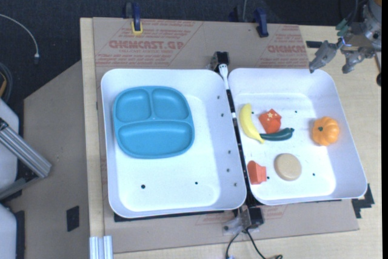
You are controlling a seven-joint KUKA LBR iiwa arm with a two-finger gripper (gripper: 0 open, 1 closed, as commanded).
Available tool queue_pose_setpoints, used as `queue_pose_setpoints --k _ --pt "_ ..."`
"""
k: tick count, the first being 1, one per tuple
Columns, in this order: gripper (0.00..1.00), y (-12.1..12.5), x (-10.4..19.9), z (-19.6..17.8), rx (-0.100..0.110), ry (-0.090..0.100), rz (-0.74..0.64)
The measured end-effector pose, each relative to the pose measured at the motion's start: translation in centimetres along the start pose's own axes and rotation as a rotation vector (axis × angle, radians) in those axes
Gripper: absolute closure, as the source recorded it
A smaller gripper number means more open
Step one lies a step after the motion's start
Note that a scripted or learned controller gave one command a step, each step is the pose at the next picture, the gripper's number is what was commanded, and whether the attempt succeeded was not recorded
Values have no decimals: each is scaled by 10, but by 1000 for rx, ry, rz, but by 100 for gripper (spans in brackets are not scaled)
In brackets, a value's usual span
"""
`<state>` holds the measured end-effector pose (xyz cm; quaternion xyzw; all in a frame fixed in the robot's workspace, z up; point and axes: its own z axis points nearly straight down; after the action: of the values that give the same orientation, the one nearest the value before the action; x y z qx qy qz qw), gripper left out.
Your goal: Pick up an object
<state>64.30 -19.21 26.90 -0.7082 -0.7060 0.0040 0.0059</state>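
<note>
My gripper (pixel 334 62) hangs open over the far right corner of the right bin (pixel 345 161), with nothing between its fingers. Inside that bin lie a yellow banana (pixel 248 124), a red pepper (pixel 271 121) and a dark green vegetable (pixel 277 135) close together near the middle. An orange pumpkin (pixel 325 130) sits toward the right wall, below the gripper in the view. A beige round bun (pixel 287 167) and a red-orange block (pixel 257 173) rest near the front.
The left bin (pixel 176 191) holds a blue divided plate (pixel 153 121) in its far half. Two blue clamps (pixel 134 14) pin the cardboard sheet at the back edge. A black bracket (pixel 221 60) sits between the bins at the back.
</note>
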Motion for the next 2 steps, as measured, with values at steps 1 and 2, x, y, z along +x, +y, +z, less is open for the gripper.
queue_pose_setpoints --k 1,2 --pt "0 2 1 -9 -14 -3 -4" --pt "0 -1 8 51 -9 -1 -4"
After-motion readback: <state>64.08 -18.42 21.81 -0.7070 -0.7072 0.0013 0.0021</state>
